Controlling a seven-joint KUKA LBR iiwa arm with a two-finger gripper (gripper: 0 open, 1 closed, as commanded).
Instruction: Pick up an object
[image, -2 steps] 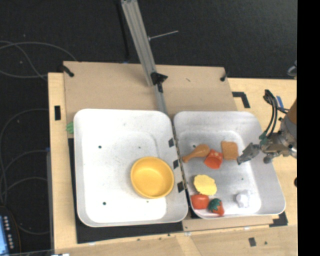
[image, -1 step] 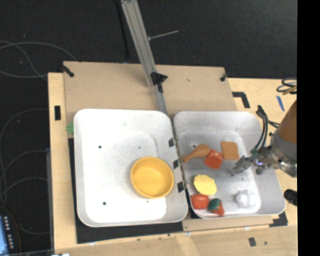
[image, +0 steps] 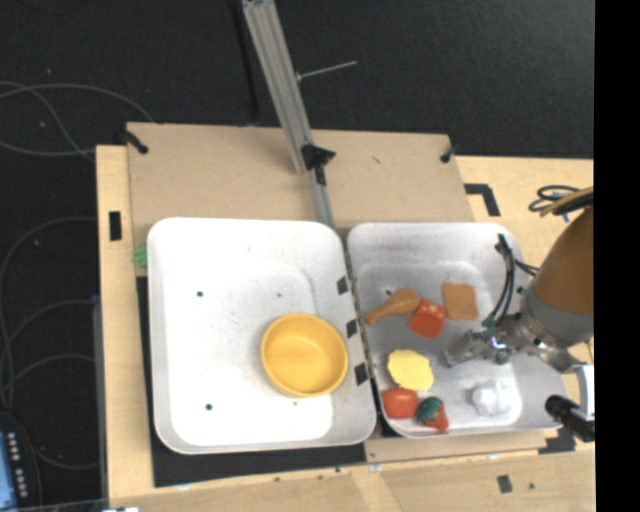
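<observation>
Nothing is lifted yet, as far as the view shows: every object lies on a bin floor. The tool (image: 468, 350) sits low inside the right bin (image: 400, 245), at about 3 o'clock from that bin's centre, its dark metal tip pointing toward 9 o'clock; whether it is released or clenched I cannot tell, and no object shows in its grip. The nearest candidates are the yellow toy piece (image: 410, 370) just beside the tip at 8 o'clock, the red pepper-like toy (image: 427, 319) at 11 o'clock, and a small white object (image: 486, 399) at 5 o'clock. Farther off lie a tan square block (image: 459, 300), a brown drumstick-shaped toy (image: 393, 305), a red tomato-like toy (image: 399, 403) and a strawberry-like piece (image: 432, 413). The yellow bowl (image: 304, 354) rests in the left bin (image: 200, 300). Judging from this, the approach is done; the grasp and the lift remain.
</observation>
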